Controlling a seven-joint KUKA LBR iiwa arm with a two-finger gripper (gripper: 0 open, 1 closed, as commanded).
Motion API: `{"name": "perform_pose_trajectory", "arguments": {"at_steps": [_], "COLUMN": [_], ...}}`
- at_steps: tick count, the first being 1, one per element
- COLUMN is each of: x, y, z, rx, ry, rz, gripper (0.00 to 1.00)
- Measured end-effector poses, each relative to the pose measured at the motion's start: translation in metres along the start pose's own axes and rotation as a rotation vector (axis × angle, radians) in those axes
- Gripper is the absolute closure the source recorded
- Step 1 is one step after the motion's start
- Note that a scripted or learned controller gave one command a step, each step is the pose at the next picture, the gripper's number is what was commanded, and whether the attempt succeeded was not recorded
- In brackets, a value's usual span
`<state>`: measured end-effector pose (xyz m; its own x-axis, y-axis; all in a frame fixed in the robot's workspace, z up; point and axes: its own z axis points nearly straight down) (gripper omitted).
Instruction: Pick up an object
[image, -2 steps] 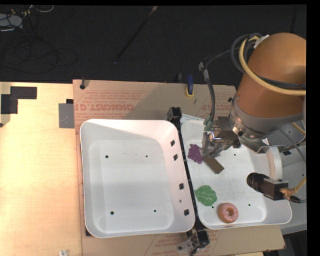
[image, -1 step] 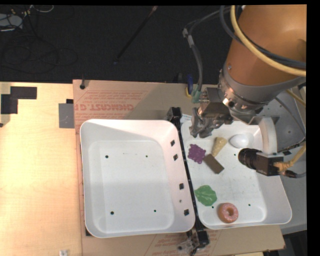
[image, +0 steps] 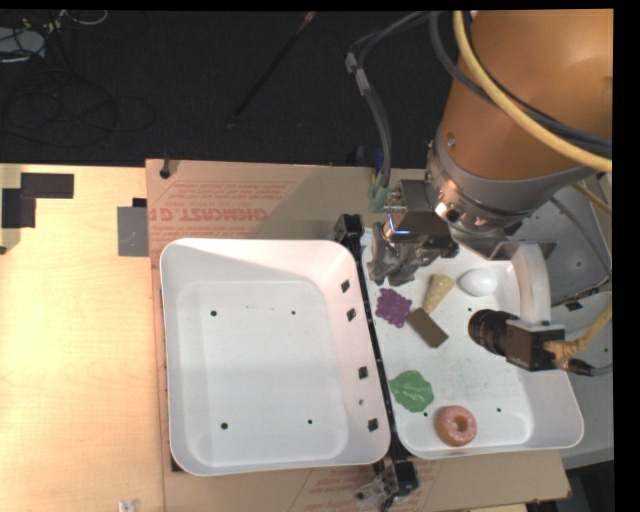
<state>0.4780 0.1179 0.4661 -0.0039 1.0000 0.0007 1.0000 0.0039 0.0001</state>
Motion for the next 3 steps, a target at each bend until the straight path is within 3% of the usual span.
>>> {"name": "perform_pose_trajectory", "arguments": {"at_steps": [1,2,3], "x": [-0.021,-0.058,-0.031], "y": [-0.004,-0.003,0.036], "z": [0.127,0.136,0.026], "rx": [0.017,0.006,-0.01], "ry": [-0.005,-0.002,0.001], "rz": [0.006,0.007,0.001], "gripper": [1.0,1.0,1.0]}}
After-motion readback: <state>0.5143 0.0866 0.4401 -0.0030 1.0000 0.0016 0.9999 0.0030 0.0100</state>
